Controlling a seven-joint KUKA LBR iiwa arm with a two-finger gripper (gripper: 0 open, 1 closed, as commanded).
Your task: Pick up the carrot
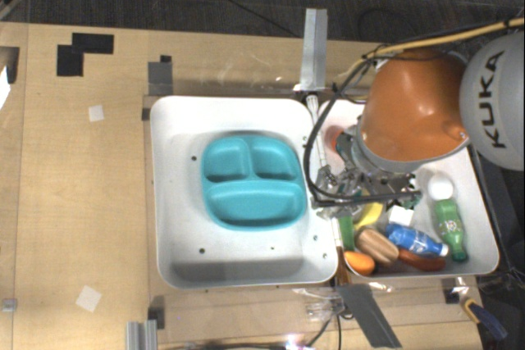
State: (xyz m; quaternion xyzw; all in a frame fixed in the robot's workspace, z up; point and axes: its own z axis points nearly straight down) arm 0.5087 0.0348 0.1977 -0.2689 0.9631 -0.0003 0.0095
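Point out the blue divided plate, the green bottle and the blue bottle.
blue divided plate (250,191): camera view, on its large compartment.
green bottle (450,227): camera view, on its body.
blue bottle (417,241): camera view, on its body.

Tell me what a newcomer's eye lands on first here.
First the arm's big orange band, hanging over the right bin and hiding much of it. Next the blue plate with three compartments, in the middle of the left bin. Then the bright clutter at the right bin's near edge, among it a green bottle.
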